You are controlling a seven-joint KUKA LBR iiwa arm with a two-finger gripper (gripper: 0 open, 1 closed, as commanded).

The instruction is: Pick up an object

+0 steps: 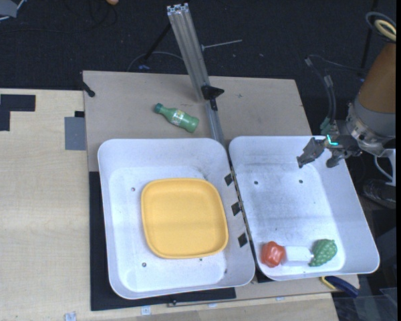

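Gripper spread and holding nothing above the right bin

Fingers of the gripper (319, 154) stand apart, as we see them: two dark prongs splayed with a clear gap between, and nothing caught in that gap. We see the tool at the far right corner of the right bin (287, 186), close to the rim, with the grey wrist and orange band of the arm (377, 92) behind it. We cannot tell whether the tips touch the bin floor or hang just above it.

Well apart from the gripper, toward the near edge of the same bin, we find three small things in a row: a red toy (273, 253), a white piece (296, 254) touching it, and a green toy (323, 252) at the other end.

Across the divider, in the left bin (120, 172), a yellow plate (184, 217) lies flat. Beyond both bins, away to the gripper's side, a green bottle (176, 117) lies on the bench, near a slanted metal bar (194, 49).
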